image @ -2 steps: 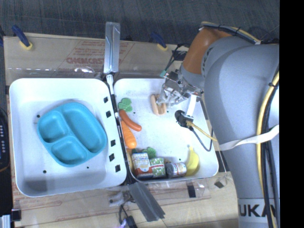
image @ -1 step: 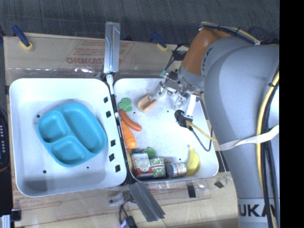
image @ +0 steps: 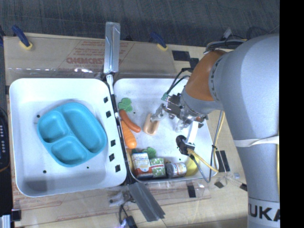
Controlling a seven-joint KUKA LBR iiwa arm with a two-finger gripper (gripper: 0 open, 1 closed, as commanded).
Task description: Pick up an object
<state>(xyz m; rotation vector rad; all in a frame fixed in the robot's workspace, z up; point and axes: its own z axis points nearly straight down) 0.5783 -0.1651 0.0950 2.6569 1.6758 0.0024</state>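
My jaws (image: 167, 114) hang low in the right bin (image: 142, 87); how far apart they stand I cannot tell. A tan bottle-shaped toy (image: 152, 124) lies just beside them, near two carrots (image: 129, 122).

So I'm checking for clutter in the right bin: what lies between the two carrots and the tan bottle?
In the camera view, bare white bin floor separates the carrots from the tan bottle.

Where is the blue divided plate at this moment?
In the camera view, the blue divided plate lies in the left bin, across the divider from the toy carrots in the right bin.
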